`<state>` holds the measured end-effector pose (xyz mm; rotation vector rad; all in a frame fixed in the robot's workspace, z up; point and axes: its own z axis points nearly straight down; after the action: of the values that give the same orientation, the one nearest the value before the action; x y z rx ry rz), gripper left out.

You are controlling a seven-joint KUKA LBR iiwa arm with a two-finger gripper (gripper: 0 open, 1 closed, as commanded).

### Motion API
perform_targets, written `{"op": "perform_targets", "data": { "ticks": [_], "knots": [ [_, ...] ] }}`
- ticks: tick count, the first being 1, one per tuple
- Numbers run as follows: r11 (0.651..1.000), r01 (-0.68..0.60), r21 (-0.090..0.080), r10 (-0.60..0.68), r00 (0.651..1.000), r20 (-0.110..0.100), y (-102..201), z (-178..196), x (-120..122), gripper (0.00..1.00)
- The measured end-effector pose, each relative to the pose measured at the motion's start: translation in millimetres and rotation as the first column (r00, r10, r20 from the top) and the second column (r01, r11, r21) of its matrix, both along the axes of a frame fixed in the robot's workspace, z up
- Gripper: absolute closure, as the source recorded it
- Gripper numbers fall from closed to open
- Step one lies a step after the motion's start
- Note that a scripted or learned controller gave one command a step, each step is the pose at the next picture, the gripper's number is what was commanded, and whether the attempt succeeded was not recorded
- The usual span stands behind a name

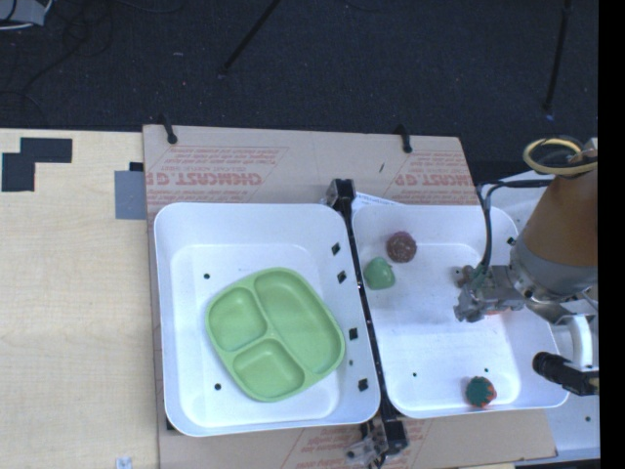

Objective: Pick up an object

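Note:
The right bin (pixel 430 399) holds three small objects: a dark red-brown ball (pixel 401 247) near its back, a light green object (pixel 378 274) just left of it by the divider, and a green object with a red patch (pixel 479 391) near the front right. My gripper (pixel 472 296) hangs over the right side of this bin, to the right of the ball and well behind the green-and-red object. It is small and dark against the bin floor, with nothing visibly in it. The arm's orange band sits right behind it.
The left bin (pixel 186 262) contains a light green divided plate (pixel 274 333). A black clamp rail (pixel 356 301) runs between the bins. Cardboard lies under both bins, and a wooden benchtop extends to the left. Cables cross the dark floor behind.

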<state>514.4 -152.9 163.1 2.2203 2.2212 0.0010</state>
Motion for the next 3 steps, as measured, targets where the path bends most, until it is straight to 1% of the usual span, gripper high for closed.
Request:
{"op": "perform_targets", "data": {
  "ticks": [1,2,3],
  "knots": [
    [1.0,-0.001,-0.001,0.001,1.0,0.003,0.7,62.7,4.7,1.0],
    [1.0,-0.001,0.0,0.001,1.0,-0.002,-0.1,75.6,4.9,1.0],
    [1.0,-0.004,0.003,0.004,1.0,-0.004,46.6,74.5,6.8,1.0]
  ]
}}
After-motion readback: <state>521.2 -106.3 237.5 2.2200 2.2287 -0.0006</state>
